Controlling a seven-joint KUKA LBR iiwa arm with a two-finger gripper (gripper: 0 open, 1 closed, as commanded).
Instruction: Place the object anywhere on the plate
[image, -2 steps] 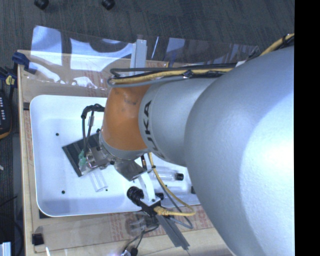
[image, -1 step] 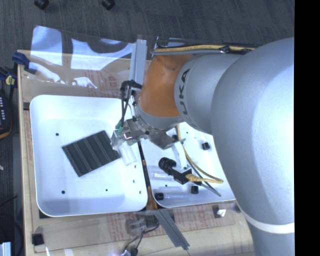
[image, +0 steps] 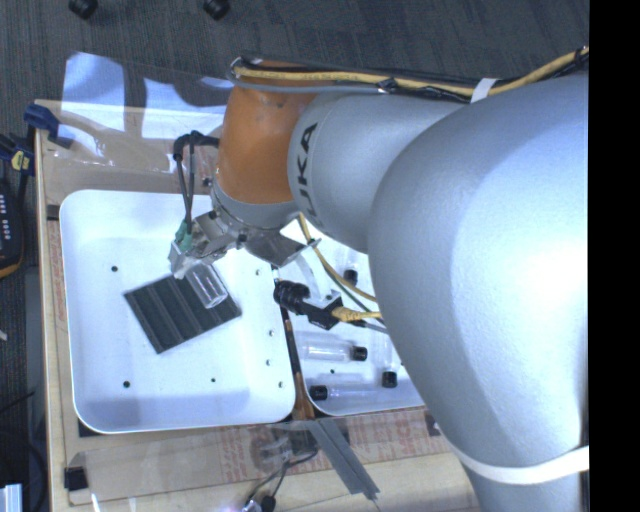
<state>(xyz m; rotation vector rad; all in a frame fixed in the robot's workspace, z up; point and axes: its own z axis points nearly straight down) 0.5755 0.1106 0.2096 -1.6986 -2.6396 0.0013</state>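
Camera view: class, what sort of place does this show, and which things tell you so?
Probably a robotics lab bench: a grey KUKA arm with an orange band reaches over a white bin bearing a dark ribbed plate.

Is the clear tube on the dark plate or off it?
Appears on: the clear tube overlaps the dark plate at its upper corner; whether it rests, cannot tell.

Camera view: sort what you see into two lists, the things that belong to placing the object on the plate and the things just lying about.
Belongs to the job:
- tool
- clear tube just below it
- dark ridged plate in the left bin

Just lying about:
- capped clear tubes in the right bin
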